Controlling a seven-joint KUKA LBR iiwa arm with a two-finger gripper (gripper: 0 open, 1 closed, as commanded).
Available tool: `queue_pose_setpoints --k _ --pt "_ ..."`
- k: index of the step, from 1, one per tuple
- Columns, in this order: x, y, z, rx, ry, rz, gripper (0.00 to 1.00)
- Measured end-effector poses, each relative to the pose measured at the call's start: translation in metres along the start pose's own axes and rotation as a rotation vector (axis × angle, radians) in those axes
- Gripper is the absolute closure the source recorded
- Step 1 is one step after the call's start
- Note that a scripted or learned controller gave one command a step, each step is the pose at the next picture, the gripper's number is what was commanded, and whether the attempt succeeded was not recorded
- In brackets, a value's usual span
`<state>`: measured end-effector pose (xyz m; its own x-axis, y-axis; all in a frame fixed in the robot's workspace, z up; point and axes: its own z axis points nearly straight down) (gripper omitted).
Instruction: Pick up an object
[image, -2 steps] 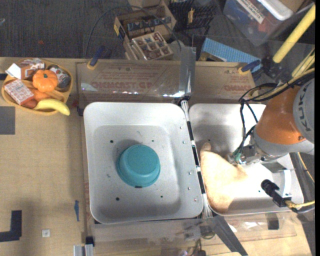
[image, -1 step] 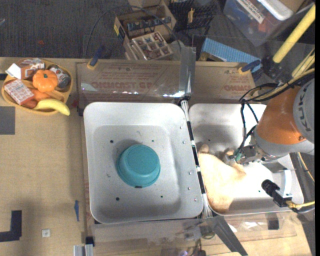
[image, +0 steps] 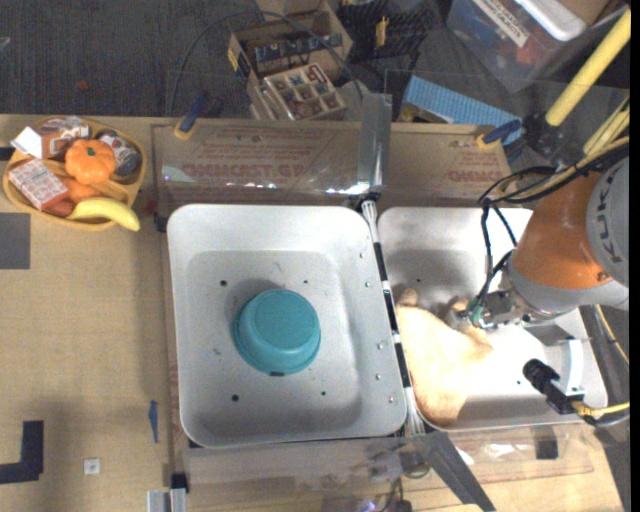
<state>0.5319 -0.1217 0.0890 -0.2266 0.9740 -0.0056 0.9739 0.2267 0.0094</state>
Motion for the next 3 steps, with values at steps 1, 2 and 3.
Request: queue_pose_setpoints --k 1,2,3 --pt "0.0000 0.0000 0.0000 0.000 0.000 0.000 0.00" --pt "0.0000 0.0000 0.0000 0.000 0.000 0.000 0.00" --pt "0.0001 0.0000 0.0000 0.000 0.000 0.000 0.00"
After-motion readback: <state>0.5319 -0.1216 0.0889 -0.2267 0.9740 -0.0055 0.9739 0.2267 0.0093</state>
